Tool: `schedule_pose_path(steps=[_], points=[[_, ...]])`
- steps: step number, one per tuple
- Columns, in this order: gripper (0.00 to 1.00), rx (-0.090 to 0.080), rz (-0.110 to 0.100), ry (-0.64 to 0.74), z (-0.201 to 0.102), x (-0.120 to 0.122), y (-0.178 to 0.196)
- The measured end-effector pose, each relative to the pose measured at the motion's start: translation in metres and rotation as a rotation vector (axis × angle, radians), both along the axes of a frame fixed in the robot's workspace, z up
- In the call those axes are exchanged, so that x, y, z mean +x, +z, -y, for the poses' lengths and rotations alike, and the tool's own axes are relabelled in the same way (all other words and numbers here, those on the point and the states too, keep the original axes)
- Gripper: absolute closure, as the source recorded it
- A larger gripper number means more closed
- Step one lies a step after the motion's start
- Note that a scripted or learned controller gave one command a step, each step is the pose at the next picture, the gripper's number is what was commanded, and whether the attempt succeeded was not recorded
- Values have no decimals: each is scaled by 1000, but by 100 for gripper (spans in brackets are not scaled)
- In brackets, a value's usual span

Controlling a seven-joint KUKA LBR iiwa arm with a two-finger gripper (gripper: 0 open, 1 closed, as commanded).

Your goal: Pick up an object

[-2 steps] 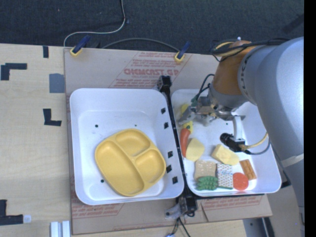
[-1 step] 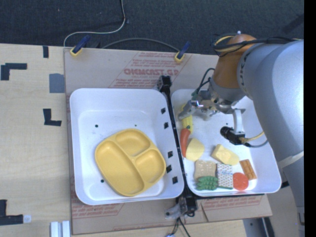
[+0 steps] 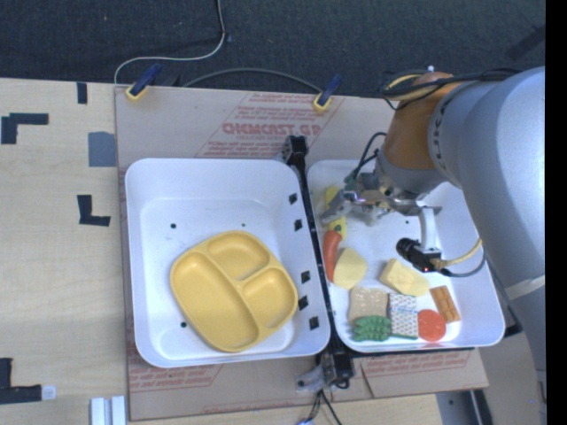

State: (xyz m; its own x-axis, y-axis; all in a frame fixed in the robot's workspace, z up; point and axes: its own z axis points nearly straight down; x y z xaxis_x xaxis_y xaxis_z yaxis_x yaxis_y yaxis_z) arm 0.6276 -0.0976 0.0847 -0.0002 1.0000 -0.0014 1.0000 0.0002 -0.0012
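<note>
Overhead, the arm (image 3: 478,131) bends down into the right bin (image 3: 483,326), pincer (image 3: 347,204) state impossible to tell

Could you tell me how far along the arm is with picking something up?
Done: the arm has reached into the right bin, with the gripper low over its upper-left corner, near the carrot. In hand: nothing visibly held. Left: grasp and lift; the toy foods lie in that bin, and the yellow tray sits in the left bin.
</note>
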Motion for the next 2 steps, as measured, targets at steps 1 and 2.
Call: schedule_pose_path(steps=[1, 2], points=[[0, 0, 2, 0, -2, -20, 0], [0, 1, 5, 3, 9, 42, 0]])
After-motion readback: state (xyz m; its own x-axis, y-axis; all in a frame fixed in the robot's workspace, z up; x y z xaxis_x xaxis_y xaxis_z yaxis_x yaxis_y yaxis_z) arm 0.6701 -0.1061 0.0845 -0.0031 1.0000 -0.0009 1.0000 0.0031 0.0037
